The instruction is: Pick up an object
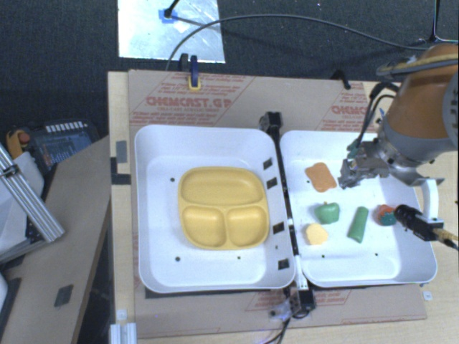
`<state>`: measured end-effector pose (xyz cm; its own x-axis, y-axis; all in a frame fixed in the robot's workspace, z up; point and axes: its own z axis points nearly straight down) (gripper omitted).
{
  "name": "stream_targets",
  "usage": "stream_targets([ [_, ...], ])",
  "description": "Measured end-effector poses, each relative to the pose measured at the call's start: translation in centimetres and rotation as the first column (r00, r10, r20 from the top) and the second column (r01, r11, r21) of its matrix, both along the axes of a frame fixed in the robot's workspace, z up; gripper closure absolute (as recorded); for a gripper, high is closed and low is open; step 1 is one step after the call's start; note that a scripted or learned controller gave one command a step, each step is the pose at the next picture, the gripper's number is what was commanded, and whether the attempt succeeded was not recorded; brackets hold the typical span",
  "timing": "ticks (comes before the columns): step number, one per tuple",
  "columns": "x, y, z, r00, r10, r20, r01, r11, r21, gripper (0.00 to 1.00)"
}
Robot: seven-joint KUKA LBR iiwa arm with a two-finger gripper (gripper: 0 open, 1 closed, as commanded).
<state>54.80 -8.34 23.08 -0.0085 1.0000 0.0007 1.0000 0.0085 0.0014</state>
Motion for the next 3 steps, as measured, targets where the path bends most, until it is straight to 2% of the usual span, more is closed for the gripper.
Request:
stream_targets([
  [2,3.6,12.4,-0.4,1.000,0.001,0.002,-0.001,1.000,0.001,1.00],
  [3,4.4,17.2,-0.5,1.000,0.001,0.001,-0.001,1.000,0.002,1.00],
])
